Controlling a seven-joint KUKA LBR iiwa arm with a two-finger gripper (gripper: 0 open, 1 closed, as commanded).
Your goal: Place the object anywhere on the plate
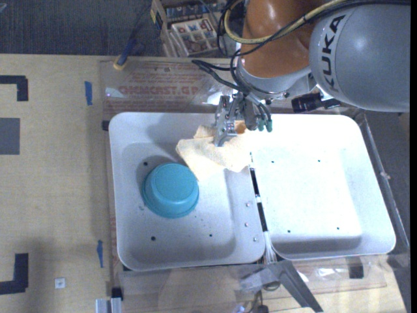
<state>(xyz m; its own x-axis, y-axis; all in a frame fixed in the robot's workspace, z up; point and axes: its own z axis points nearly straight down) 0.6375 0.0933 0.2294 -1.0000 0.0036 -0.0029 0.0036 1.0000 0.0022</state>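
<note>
From above, the gripper (227, 130) sits low over the pale yellow cloth (212, 154) crumpled at the back of the left bin (124, 240), apparently to pinch it, while the blue upturned plate (171, 189) waits just beside it.

A white left bin (117, 194) sat on a pale wooden bench (52, 175). A right bin (326, 194) touched its right rim, side by side with it. A clear sheet with red lettering (156, 87) lay just behind the left bin. Farther behind it stood a crate of booklets (189, 25), and a yellow-handled tool (127, 54) lay on dark floor. Left of the bin were blue tape strips (88, 92), black corner marks (18, 87) and a grey square (8, 135). A metal bracket (273, 280) sat below its front right corner.
</note>
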